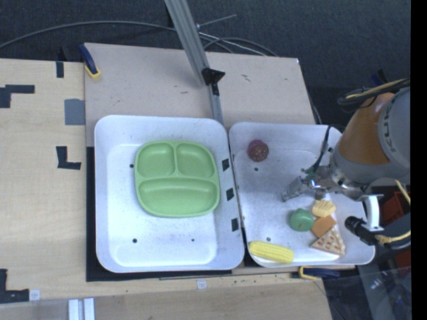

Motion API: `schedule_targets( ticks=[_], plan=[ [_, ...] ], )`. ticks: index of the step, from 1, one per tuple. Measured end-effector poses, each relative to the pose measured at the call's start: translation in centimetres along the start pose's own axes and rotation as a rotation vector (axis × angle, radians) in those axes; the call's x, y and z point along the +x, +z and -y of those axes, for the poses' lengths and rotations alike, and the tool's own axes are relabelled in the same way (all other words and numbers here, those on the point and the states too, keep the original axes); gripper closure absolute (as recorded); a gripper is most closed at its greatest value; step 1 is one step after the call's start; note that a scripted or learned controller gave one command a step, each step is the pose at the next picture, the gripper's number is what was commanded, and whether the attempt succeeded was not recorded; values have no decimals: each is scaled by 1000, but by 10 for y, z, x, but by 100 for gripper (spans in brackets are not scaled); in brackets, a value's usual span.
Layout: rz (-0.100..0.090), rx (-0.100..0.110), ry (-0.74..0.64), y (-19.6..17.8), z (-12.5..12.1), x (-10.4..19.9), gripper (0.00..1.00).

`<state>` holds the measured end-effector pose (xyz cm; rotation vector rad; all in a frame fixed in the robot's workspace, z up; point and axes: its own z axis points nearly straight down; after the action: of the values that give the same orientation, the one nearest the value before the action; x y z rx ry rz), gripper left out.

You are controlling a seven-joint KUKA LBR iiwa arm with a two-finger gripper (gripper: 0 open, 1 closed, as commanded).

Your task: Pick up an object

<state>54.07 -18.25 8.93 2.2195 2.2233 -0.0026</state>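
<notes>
One smooth, 3-section green plate (177, 179)

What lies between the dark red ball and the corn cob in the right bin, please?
In the camera view, bare white bin floor runs from the red ball down to the corn cob; the gripper and green piece sit off to the right.

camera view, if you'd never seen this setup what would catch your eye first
The bright green divided plate stands out most, lying alone in the left bin. Next comes the huddle of toy food in the right bin's near right corner: a corn cob, a green piece and a waffle wedge, with a dark red ball apart near the far edge. The gripper hangs just above that huddle.
</notes>
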Motion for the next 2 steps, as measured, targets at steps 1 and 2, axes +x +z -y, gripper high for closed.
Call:
schedule_targets(
  ticks=[1, 2],
  plan=[
    [-1, 1, -1, -10, 0, 0, 100],
    [0, -5, 0, -68, 6, 5, 100]
  ],
)
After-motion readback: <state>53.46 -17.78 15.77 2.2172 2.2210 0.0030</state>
